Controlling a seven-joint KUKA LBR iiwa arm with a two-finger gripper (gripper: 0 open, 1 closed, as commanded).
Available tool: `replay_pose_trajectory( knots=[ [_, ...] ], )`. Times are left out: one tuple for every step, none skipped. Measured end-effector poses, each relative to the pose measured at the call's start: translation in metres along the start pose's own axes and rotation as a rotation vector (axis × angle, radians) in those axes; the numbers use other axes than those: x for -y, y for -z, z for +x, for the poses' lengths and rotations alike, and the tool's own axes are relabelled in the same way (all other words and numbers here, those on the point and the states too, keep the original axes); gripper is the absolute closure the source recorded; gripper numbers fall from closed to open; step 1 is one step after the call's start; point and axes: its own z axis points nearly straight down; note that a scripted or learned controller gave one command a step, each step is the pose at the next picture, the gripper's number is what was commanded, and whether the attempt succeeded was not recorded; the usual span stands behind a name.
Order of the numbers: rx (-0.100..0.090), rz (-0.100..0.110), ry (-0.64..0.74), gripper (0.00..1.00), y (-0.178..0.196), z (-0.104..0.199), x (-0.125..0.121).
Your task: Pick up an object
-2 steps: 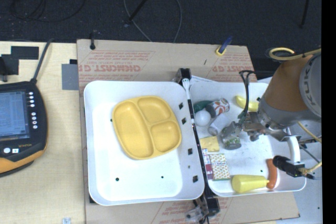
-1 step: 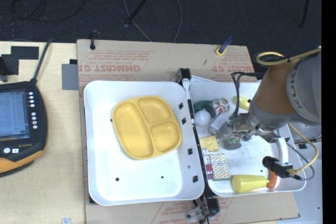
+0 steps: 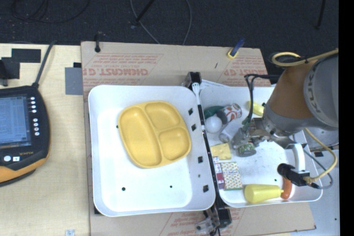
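A: Where is the gripper (image 3: 246,141) placed rn?

B: Center-right of the frame, low inside the right bin (image 3: 265,163), above the clutter at its upper left. Whether anything is held can't be told; the tip is blurred against the objs beneath.

A: What can be picked?

B: Several candidates are seen near the tip: a red-and-white can (image 3: 232,112) just above it, a white ball (image 3: 213,124) to its left, a small yellow block (image 3: 221,151) just below-left. A patterned card (image 3: 229,175) and a yellow bottle (image 3: 261,193) lie lower in the frame, well apart from the tip. The yellow divided plate (image 3: 155,132) sits alone in the left bin (image 3: 105,174).

A: How should the grab be done well?

B: One obj should be singled out, prob. the nearest. The descent should be kept straight so neighbours aren't nudged. The bin divider (image 3: 202,141) should be avoided. The lift should be slow, and the catch judged only once the obj is seen clear of the bin floor.
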Motion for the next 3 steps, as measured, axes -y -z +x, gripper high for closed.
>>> replay_pose_trajectory(
  knots=[
    [-0.005, -0.013, 0.02, 1.0, 0.095, 0.118, -0.092],
    [-0.004, 0.007, 0.011, 1.0, 0.088, 0.179, -0.058],
    [0.001, 0.002, 0.003, 1.0, 0.088, 0.141, -0.087]
  ],
)
